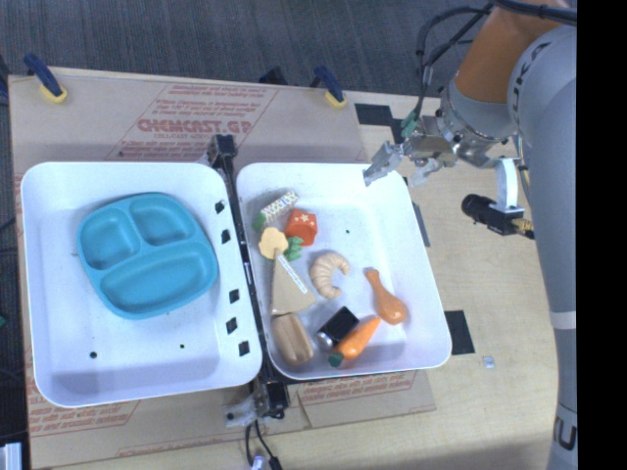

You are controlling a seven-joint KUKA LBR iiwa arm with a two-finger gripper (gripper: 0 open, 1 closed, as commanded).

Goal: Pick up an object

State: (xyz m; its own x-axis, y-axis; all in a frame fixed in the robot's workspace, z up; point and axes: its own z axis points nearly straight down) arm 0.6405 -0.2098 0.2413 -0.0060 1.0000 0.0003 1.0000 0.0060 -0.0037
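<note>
Several toy foods lie in the right bin [416,243]: a red piece [302,226], a yellow piece [272,243], a pale croissant [330,272], an orange drumstick [387,302], a carrot [357,338], a black block [339,321], a brown bread roll [291,339] and a tan wedge [288,287]. My gripper [402,167] hangs over the bin's back right corner, above and apart from all of them. It stands open, and I see nothing between its fingers.
The left bin [39,292] holds a blue divided plate [147,253]. A black clip strip [235,253] runs between the bins. Cardboard [186,116] lies under both, held by blue clamps [44,76] at the back. Cables trail behind the wrist.
</note>
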